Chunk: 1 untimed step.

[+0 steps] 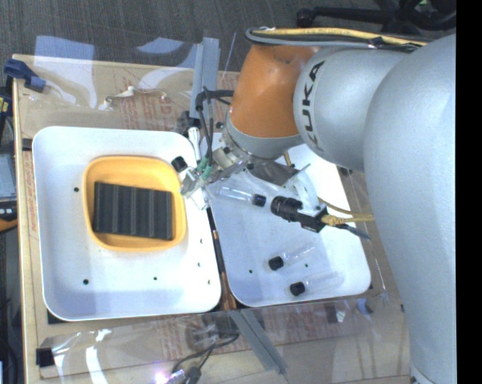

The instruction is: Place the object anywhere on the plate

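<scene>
hovering at the yellow plate's (134, 172) right rim, gripper (199, 174) state unclear; clear tubes (293, 272) lie in right bin (249, 286).

2 white bins (57, 294) (349, 282); 1 yellow plate (133, 169); 4 clear vials (241, 193).

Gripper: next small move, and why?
Probably a short shift left over the yellow plate before any release. The gripper sits at the plate's right rim, above the seam between the bins, not over its middle. Whether it holds anything can't be told.
</scene>
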Motion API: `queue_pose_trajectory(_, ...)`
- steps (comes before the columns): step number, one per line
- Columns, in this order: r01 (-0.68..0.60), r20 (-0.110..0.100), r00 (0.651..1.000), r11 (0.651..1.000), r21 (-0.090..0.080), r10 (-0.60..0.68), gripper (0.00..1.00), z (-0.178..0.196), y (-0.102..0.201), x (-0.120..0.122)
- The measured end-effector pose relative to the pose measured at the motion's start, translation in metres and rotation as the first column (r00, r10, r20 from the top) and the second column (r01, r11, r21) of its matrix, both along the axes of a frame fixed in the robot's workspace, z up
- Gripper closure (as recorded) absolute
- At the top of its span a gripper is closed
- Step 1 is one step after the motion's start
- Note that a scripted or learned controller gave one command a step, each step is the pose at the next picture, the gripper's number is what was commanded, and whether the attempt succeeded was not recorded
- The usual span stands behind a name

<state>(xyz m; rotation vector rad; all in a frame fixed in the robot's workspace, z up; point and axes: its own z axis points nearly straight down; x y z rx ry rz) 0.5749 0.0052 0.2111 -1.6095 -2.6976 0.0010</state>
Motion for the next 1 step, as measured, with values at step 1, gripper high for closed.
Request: queue_pose_trajectory(1, 0.0, 0.0, 1.0, 1.0, 0.0, 0.0, 0.0, 0.0001, -0.0003, 0.0001)
